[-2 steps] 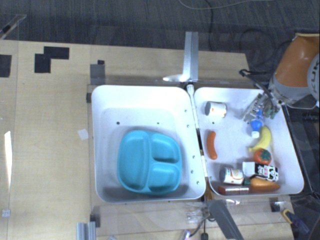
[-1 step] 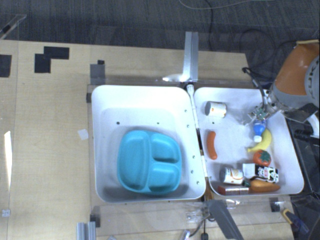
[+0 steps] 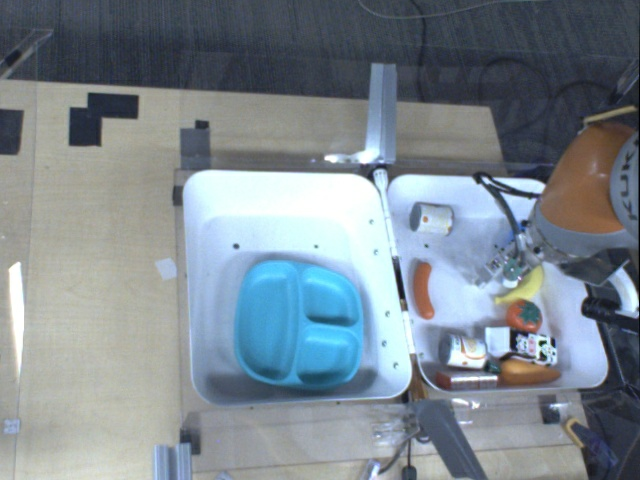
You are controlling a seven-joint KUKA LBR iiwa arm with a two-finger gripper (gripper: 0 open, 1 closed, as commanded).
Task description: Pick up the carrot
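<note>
Carrot (image 3: 527, 372) lies along the right bin's (image 3: 455, 193) near edge beside a can (image 3: 465, 350), hand (image 3: 508, 265) hovers above it by the banana (image 3: 528, 285), can't tell its grip state.

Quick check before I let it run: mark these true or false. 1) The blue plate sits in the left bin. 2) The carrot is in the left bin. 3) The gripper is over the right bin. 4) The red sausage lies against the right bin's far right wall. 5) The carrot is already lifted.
1) True: the blue plate lies in the left bin.
2) False: the carrot is in the right bin, near its front edge.
3) True: the gripper is over it, near the banana.
4) False: the red sausage lies near the left wall.
5) False: it rests in the bin.
</note>
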